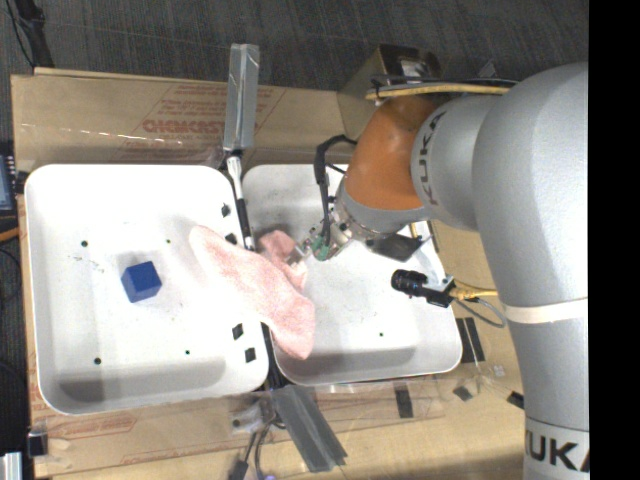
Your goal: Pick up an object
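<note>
Pink cloth (262, 290) is lying draped over the wall between the left bin (60, 298) and the right bin (420, 353), in the camera view. The gripper (303, 250) is touching its upper end, apparently positioning to grasp it; whether it is gripping cannot be told. A blue cube (141, 280) is sitting apart in the left bin

Cloth (262, 286) across bin divider, cube (141, 280) in L bin (60, 198)

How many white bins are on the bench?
2. The left bin holds a blue block. The right bin sits beside it, with a pink cloth draped across both.
</note>
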